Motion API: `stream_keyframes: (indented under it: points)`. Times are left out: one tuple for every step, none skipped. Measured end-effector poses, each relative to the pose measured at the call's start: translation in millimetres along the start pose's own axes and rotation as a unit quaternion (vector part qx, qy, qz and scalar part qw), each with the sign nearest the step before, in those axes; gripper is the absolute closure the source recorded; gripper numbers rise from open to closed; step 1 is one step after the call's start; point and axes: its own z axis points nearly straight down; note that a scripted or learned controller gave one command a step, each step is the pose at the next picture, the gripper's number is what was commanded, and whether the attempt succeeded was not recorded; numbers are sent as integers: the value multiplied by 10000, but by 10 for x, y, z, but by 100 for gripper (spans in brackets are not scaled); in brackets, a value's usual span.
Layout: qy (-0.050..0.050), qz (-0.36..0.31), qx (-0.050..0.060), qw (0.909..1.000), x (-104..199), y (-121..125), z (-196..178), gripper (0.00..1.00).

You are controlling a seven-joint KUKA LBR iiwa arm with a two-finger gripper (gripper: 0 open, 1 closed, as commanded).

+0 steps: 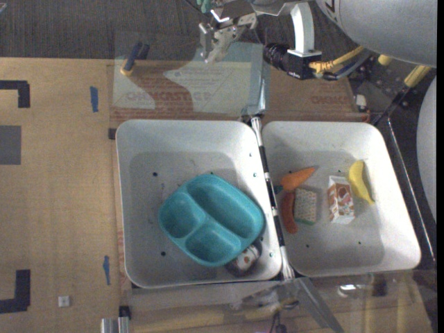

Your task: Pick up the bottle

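A small white, red and dark object [244,261], possibly the bottle, lies at the front edge of the left bin [139,158]. The teal divided plate [211,219] covers part of it. My gripper [214,41] hangs high beyond the far rim of the left bin, over the cardboard, well away from that object. Nothing shows in the gripper.
The right bin [388,241] holds an orange carrot [298,178], a red-orange piece [288,215], a small square cracker-like item [306,205], a juice carton [340,200] and a banana [359,181]. A black cable and connector [291,57] hang by the wrist.
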Motion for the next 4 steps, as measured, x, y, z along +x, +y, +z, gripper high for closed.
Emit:
stream_keyframes:
  points:
    - [14, -665, 29, 9978, -500, -241, 461, 100]
    - [13, -664, 26, 9978, -500, -240, 458, 0]
    - [6, -805, 3, 9968, -812, -420, -35, 0]
    - [-4, -810, 4, 9967, -811, -401, -115, 100]
